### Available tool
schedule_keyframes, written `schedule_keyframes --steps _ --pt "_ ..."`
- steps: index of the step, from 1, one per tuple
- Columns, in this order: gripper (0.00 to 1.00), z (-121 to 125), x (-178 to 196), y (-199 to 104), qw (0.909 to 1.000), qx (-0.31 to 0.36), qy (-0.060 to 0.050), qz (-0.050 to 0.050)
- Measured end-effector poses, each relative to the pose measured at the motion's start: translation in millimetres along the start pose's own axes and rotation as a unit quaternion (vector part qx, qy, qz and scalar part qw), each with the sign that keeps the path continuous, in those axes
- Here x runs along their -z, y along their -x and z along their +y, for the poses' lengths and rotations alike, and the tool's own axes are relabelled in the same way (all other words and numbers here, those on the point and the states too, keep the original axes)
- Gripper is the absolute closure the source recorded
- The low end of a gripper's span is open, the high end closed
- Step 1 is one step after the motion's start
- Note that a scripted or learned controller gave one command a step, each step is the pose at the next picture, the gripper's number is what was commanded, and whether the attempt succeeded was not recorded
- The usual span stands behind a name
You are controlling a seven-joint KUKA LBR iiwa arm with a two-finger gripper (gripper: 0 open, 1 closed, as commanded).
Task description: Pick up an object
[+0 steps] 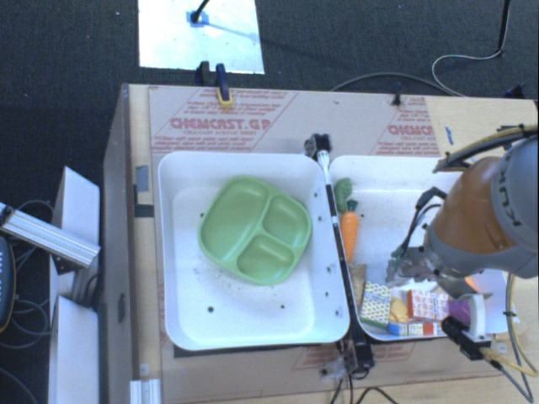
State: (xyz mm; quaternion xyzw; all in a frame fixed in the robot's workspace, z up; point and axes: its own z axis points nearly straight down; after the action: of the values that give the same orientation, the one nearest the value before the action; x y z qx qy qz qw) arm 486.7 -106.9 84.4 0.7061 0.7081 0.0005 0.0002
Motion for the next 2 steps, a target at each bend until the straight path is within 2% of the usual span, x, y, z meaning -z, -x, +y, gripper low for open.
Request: schedule_keyframes --steps 1,2 --pt "1.00 20.0 -0.3 -23.8 1.0000 0.000 0.000 0.000" --pt "1.00 0.1 48.9 52.2 1.0000 -0.001 0.001 -0.001"
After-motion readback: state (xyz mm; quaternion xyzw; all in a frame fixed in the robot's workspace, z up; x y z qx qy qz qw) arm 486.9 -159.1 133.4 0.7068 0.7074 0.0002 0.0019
